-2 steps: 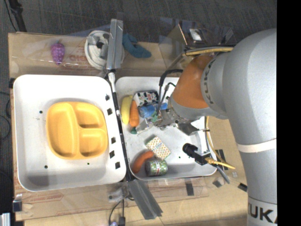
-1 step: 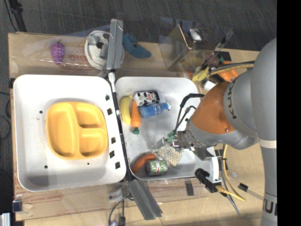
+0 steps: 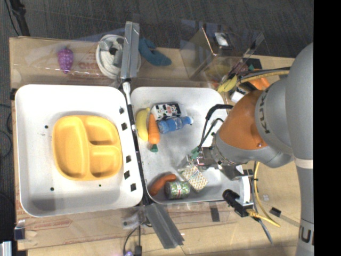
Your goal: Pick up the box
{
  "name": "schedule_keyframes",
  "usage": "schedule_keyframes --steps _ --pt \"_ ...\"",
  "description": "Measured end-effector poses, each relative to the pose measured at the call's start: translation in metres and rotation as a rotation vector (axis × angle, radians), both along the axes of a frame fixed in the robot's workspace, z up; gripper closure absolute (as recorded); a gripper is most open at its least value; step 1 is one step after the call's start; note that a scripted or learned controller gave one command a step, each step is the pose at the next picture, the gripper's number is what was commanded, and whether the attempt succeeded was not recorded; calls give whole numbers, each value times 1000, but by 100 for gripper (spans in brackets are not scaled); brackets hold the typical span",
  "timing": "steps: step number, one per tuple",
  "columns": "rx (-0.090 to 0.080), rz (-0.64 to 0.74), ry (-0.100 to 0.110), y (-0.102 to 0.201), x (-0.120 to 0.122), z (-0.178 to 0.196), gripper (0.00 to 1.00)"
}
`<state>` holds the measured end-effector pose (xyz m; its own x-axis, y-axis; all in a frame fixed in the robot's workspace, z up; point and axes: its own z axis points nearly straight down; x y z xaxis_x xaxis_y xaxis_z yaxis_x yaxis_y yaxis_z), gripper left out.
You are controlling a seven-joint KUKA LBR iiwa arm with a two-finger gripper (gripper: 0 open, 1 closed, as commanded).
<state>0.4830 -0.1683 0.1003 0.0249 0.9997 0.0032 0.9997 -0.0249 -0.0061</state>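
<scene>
A small black-and-white box (image 3: 166, 110) with red marks lies at the back of the right bin (image 3: 213, 97), next to a blue bottle (image 3: 173, 124). My gripper (image 3: 195, 161) hangs low over the bin's front half, well to the front right of that box. It sits just above a checkered white packet (image 3: 195, 180) and may be touching its upper edge. The grey and orange wrist hides most of the gripper.
A banana (image 3: 141, 123) and a carrot (image 3: 153, 132) lie by the right bin's left wall. A green can (image 3: 177, 190) and an orange object (image 3: 159, 182) sit at its front. The left bin (image 3: 32, 105) holds a yellow divided tray (image 3: 88, 145).
</scene>
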Motion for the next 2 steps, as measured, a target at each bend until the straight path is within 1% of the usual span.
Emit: schedule_keyframes --steps 1,2 --pt "-3 -16 -5 15 39 130 100" --pt "-2 -16 -4 15 39 130 0"
